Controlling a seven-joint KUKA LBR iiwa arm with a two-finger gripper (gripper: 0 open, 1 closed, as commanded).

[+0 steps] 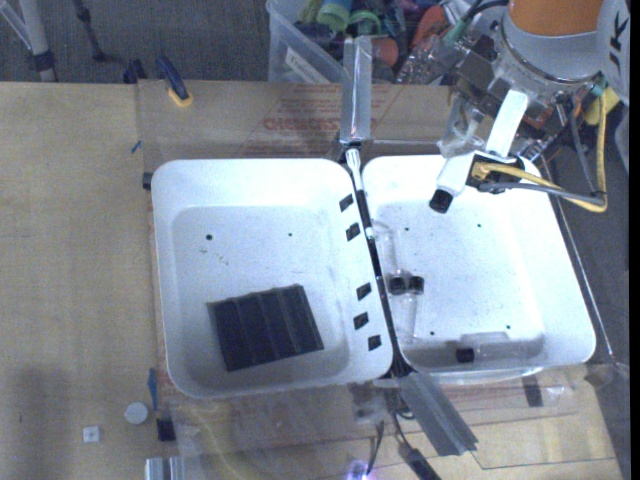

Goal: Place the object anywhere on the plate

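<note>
The plate [265,326], a dark ribbed rectangle, lies flat in the left bin [165,268], towards its near edge and turned a little askew. Nothing rests on it. To its left is the bare wood of the counter [70,218], with a small pale disc [135,412] near the bin's near left corner and a blue clamp [178,90] at the far side. A divider [358,230] with a row of black tabs runs between the two bins.

Just right of that divider, on the floor of the right bin [560,268], sits a small clear piece [403,284] with dark ends. It seems to be the object, though it is too small and glassy to make out well. It is well apart from the plate, with the divider between them. A second clear piece [480,346] lies by the bin's near wall, with a dark bit beside it.

Above the far part of the right bin hangs the pincer [445,193], white with a black tip, pointing down and to the left. Nothing can be seen in its grip, and I cannot tell whether it is open or closed. A yellow strip [510,173] juts out just to its right. The arm [560,8], with its orange band, comes in from the upper right. Behind the bins stands a clear box [300,43] of coloured odds and ends.
</note>
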